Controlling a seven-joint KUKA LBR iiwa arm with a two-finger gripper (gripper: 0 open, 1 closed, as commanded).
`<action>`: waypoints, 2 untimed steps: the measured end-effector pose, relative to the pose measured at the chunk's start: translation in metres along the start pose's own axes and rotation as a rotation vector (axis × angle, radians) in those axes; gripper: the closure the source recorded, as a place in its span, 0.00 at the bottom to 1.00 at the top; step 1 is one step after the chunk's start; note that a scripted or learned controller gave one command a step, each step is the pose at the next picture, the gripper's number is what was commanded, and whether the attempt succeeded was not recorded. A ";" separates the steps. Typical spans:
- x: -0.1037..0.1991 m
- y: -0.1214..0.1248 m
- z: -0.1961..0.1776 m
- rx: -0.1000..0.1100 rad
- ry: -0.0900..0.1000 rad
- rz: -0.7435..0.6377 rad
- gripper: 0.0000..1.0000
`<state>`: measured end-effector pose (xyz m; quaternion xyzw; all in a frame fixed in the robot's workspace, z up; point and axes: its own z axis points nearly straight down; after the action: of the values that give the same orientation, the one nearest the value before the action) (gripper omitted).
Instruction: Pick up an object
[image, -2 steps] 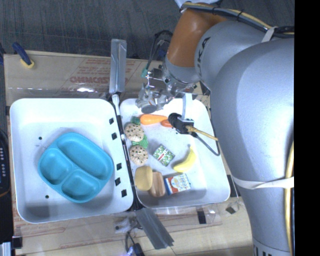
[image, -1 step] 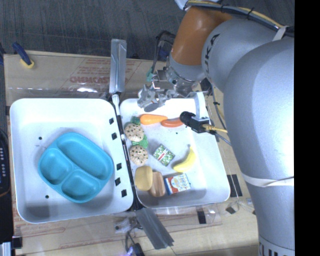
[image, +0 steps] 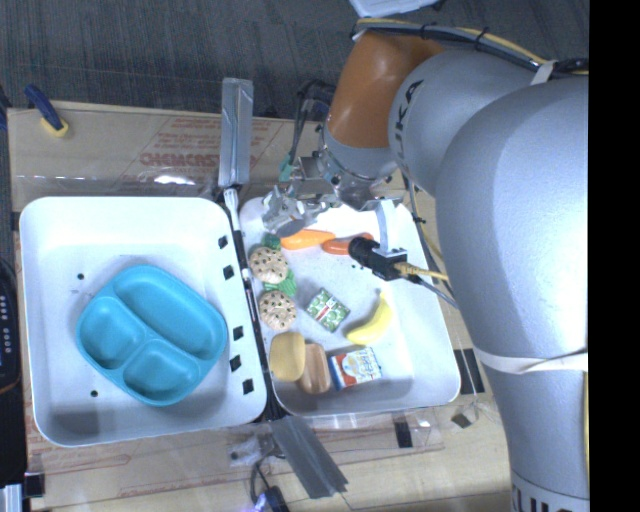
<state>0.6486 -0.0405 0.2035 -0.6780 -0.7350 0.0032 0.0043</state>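
My gripper (image: 283, 208) hangs low over the far left corner of the right bin (image: 438, 352), just above an orange carrot (image: 307, 239) and a chocolate-chip cookie (image: 268, 263). Nothing is visibly held in it. Below these lie a second cookie (image: 277, 309), a small green carton (image: 326, 309), a yellow banana (image: 371, 321), a tan bun (image: 288, 355) and a blue and red milk carton (image: 355, 366). A red piece (image: 338, 246) lies beside the carrot. The arm's orange band (image: 375, 85) and grey body cover the bin's far right part.
The left bin (image: 40, 230) holds a blue divided plate (image: 150, 333). A metal divider strip (image: 235, 130) runs between the bins at the back. A black part with a cable (image: 380, 260) juts over the right bin near the carrot.
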 end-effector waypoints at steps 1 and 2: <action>0.018 0.008 0.015 0.001 0.000 0.098 1.00; 0.014 -0.017 -0.024 -0.001 -0.001 0.187 1.00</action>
<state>0.6308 -0.0280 0.2278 -0.7436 -0.6686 0.0036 0.0032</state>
